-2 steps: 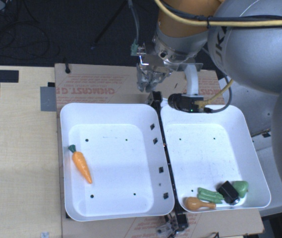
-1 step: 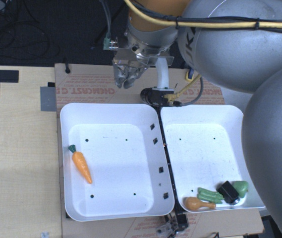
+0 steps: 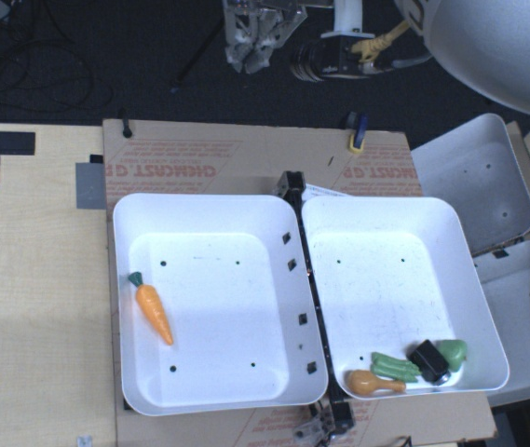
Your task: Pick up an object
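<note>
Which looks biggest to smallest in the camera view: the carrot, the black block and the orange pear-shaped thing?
1. Carrot, clearly longest.
2. Orange pear-shaped thing.
3. Black block, though these last two look close, so their order is unsure.

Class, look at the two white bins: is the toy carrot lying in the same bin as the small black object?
No. The carrot lies alone in the left bin, while the black object sits in the right bin.

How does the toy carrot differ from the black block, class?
The toy carrot is orange with a green top; the black block is dark all over. The carrot lies alone in the left bin; the block sits among other toys in the right bin's near corner. The carrot is longer and tapered, the block stubby. Both lie on white bin floors.
</note>
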`<action>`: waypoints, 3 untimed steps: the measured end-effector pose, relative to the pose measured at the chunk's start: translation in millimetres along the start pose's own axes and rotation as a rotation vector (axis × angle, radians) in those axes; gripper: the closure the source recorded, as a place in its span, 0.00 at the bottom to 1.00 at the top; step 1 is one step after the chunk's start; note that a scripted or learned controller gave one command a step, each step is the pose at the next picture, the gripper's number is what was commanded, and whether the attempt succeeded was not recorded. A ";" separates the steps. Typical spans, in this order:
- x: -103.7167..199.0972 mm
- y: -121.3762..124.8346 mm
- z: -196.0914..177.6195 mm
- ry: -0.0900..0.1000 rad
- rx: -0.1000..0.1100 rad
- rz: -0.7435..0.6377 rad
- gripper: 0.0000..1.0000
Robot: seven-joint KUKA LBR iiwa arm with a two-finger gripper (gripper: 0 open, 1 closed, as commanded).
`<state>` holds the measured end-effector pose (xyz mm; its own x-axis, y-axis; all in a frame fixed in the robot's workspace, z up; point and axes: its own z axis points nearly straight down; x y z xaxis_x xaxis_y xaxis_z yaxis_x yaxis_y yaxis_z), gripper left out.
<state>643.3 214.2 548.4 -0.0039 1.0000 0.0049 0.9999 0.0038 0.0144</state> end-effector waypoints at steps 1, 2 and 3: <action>-75.7 0.3 10.6 -0.009 0.019 0.010 1.00; -171.2 -0.4 10.4 -0.008 0.020 0.013 1.00; -295.0 -1.5 10.0 -0.010 0.018 0.016 1.00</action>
<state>643.1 -80.7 537.0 0.0122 0.9999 -0.0048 0.9999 -0.0122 -0.0038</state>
